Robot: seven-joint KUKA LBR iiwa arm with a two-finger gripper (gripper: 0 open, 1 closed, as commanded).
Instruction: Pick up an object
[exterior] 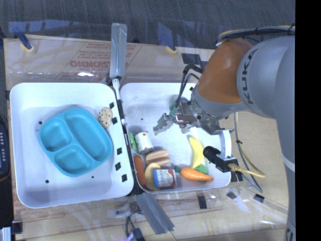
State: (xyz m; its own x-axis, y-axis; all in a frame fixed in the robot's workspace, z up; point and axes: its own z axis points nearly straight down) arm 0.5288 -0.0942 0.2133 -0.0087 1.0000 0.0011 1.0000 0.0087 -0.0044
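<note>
Beneath metal gripper (pixel 161 125), smooth white bin (pixel 150 97)

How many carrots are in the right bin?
2. One carrot lies near the front right corner, beside the banana. Another carrot lies along the left wall, partly covered. More may be hidden.

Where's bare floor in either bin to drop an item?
Right bin: the far half is bare, from the divider to the gripper. Its near edge is crowded: can, hot dog, jar, banana, carrot. Left bin: blue divided tray and cookie fill the middle; a bare strip runs along the near wall.
</note>
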